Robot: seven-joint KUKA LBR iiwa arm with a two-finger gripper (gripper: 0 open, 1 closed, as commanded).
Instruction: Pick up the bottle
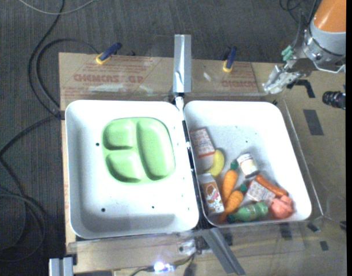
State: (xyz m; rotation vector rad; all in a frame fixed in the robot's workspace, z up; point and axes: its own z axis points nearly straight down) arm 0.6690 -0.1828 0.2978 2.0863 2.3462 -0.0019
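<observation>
The claw (275, 80) hovers beyond the right bin (279, 119), its opening perhaps narrow but unclear; bottle (211, 193) lies inside.

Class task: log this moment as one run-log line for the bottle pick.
claw: above bench, outside bins | bottle: lying in right bin, untouched | green tray: left bin

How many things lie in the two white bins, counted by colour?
Green: 2, the divided green plastic tray in the left bin and a green vegetable toy
Orange: 3 carrot-like toys
Yellow: 1 banana-like toy
Red: 1 rounded toy
White-labelled bottles or jars: 4, including a small bottle
Total: 11
</observation>
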